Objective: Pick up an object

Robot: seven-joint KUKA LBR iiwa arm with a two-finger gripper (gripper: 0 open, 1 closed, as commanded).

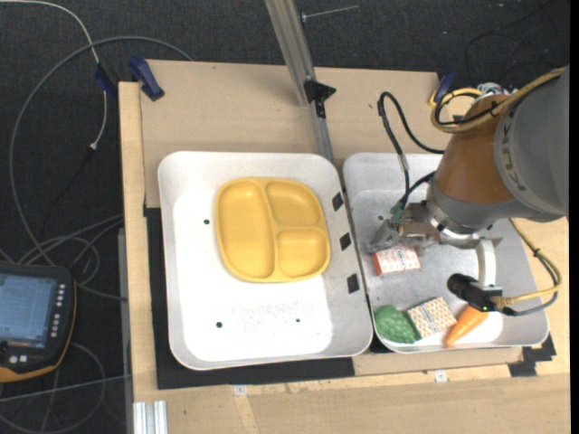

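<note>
1. Gripper (387, 239) low in the right bin (362, 183), just above the small red-and-white packet (396, 260); can't tell its state.
2. Best to centre over the packet, drop straight down.
3. Worth steering clear of the green piece (395, 324) and carrot (465, 325) nearby.

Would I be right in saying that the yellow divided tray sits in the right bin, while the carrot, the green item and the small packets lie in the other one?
Not quite: the camera view shows the yellow divided tray in the left bin. The carrot, the green item and the small packets lie in the other one, the right bin, as you said.
</note>
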